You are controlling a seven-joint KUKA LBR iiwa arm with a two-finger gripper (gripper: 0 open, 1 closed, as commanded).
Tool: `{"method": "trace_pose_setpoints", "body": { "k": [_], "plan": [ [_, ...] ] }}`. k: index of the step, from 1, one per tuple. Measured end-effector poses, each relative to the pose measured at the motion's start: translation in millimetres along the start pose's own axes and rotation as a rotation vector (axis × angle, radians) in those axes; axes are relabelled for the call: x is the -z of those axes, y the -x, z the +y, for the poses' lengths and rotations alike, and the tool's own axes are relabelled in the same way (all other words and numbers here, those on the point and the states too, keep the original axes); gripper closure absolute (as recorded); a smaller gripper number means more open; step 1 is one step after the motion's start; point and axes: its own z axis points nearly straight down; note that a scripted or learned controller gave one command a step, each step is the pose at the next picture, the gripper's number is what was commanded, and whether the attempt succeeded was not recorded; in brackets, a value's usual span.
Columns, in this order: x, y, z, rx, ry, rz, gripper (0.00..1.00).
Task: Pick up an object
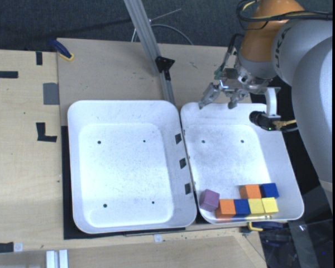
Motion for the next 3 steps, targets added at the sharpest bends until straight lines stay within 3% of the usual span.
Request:
{"method": "trace_pose_setpoints", "body": {
  "k": [1, 2, 3],
  "plan": [
    [-70, 0, 0, 0.0, -0.002, 0.0, 0.0],
    [11, -28, -60, 0.001, 0.012, 0.002, 0.0],
    [6, -61, -47, 0.004, 0.008, 0.001, 0.0]
  ]
}}
